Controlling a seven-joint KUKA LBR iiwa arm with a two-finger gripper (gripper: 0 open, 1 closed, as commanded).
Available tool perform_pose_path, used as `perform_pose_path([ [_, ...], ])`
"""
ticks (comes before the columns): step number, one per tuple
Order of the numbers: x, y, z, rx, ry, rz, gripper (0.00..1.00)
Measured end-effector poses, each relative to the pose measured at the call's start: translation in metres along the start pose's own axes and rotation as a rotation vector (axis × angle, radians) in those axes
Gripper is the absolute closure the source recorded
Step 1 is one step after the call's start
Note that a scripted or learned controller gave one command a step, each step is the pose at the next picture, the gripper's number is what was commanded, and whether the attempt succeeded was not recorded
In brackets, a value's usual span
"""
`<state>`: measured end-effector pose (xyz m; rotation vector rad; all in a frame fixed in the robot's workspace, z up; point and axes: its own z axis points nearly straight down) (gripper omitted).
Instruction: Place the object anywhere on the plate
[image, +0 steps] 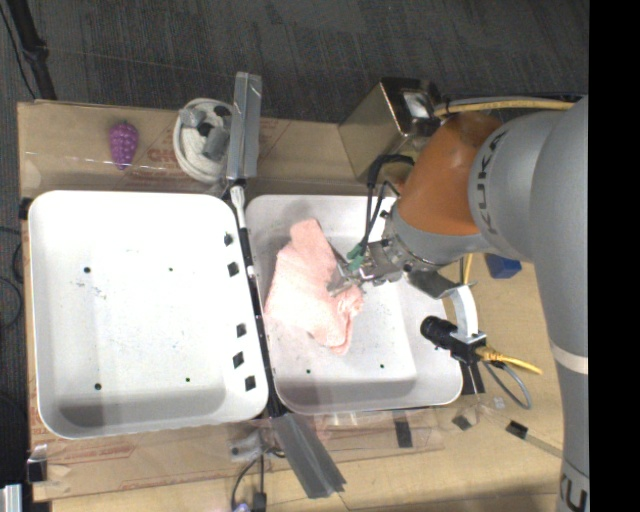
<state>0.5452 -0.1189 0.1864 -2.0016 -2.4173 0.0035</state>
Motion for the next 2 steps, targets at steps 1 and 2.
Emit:
perform_pose_path([
  [1,0.0,0.001,-0.043,0.001,0.001,-0.005,1.0],
  [2,0.052,0.004,-0.048,0.003,0.001,-0.408,1.0],
])
